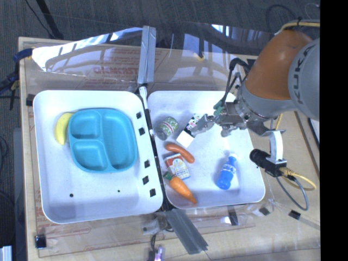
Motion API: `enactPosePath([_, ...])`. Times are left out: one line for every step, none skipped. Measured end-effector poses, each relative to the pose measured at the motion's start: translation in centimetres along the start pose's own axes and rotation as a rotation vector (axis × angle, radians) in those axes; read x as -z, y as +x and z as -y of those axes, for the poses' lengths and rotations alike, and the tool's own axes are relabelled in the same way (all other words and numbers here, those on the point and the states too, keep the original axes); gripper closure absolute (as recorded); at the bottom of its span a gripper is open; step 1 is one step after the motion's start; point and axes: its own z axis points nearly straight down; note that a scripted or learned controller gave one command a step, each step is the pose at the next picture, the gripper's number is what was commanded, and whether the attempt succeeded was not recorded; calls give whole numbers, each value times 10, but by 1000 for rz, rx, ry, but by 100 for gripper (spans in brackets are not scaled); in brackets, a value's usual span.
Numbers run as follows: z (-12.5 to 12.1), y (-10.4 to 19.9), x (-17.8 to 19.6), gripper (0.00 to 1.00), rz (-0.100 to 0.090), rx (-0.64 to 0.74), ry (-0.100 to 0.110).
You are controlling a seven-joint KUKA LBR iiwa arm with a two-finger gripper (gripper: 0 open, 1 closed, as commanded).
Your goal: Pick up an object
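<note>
Two white bins sit side by side on the table (283, 222), which is pale wood under a clear sheet, with dark carpet on the floor beyond its far edge. The left bin (49, 200) holds a blue divided tray (102, 139) with a yellow banana (63, 128) tucked against its left side. The right bin (253, 186) carries the loose pick candidates, spread apart so each can be reached singly: a blue bottle (227, 172) near the right wall, a small can (167, 127) at the far left, a hot dog (180, 152) below it, a small carton (179, 168) and an orange carrot (181, 187) nearest the front. The arm (283, 69) reaches in from the right, wrist low over the bin. The gripper (200, 124) lies close to a small black-and-white object (187, 135), probably the intended target. I cannot tell how wide the jaws stand, nor whether they touch it.
</note>
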Motion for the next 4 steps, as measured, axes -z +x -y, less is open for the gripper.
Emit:
enactPosePath([7,-55,-88,0,0,63,0])
enactPosePath([-14,-2,-152,0,4,159,-10])
enactPosePath([-16,-1,-140,100,2,164,-13])
enactPosePath([-16,-1,-140,0,2,165,-13])
